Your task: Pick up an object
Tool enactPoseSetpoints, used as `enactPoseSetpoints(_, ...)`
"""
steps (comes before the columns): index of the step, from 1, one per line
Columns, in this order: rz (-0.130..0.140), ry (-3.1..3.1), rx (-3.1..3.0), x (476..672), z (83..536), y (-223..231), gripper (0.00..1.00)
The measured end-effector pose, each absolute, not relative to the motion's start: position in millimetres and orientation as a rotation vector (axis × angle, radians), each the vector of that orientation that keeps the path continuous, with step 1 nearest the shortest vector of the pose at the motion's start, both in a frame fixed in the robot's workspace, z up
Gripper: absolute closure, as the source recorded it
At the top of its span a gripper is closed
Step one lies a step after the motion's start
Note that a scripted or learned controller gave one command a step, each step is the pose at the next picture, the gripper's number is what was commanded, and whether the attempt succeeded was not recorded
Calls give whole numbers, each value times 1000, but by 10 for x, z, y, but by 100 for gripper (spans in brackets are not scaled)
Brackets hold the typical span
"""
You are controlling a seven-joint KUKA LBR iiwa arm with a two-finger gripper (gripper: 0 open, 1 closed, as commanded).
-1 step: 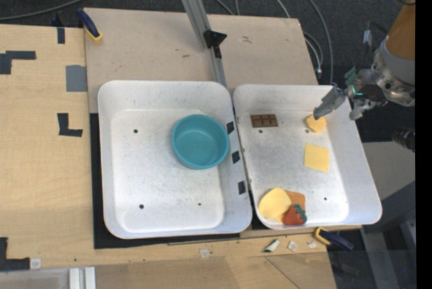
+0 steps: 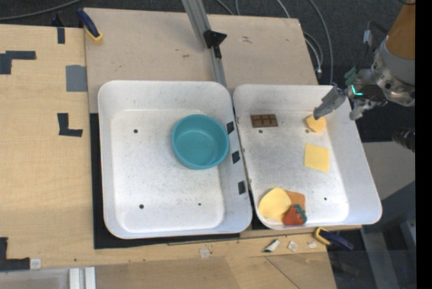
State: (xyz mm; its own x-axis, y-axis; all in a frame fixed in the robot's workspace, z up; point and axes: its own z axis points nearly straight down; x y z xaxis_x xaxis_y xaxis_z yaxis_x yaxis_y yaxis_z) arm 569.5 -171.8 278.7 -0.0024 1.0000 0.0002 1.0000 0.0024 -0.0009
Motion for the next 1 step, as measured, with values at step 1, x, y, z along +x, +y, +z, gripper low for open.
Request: enactPoseSetpoints(1, 8, -2218, -2217, 5713, 2158, -1762, 0)
